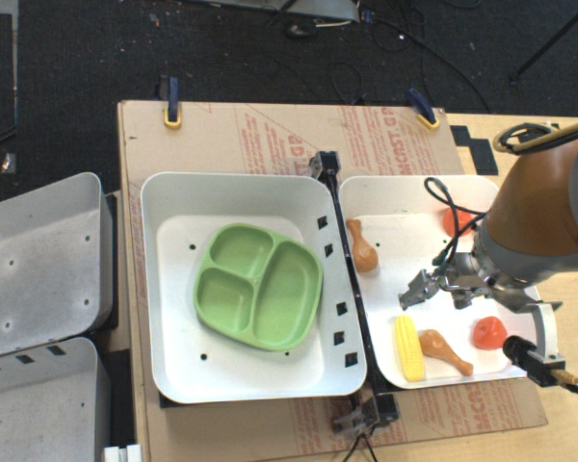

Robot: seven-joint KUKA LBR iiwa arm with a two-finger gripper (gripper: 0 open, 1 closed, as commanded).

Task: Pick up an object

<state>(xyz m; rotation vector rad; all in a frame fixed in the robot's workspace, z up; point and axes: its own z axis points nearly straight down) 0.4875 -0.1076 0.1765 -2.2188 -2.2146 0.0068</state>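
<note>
My gripper [416,293] hangs over the middle of the right bin [397,198], open, with nothing between its fingers. Several toy foods lie around it. A brown drumstick [362,247] is at the bin's left wall. A yellow corn cob [407,346] and a second drumstick [444,350] lie below the gripper near the front edge. A red tomato [488,332] sits to the lower right, and an orange-red piece [453,221] at the back is partly hidden by the arm and its cable.
The left bin [173,200] holds a green divided plate [259,286]. A black divider [345,258] runs between the bins. The arm's orange band [539,205] covers the right bin's right side. White panels [39,248] lie left of the bench.
</note>
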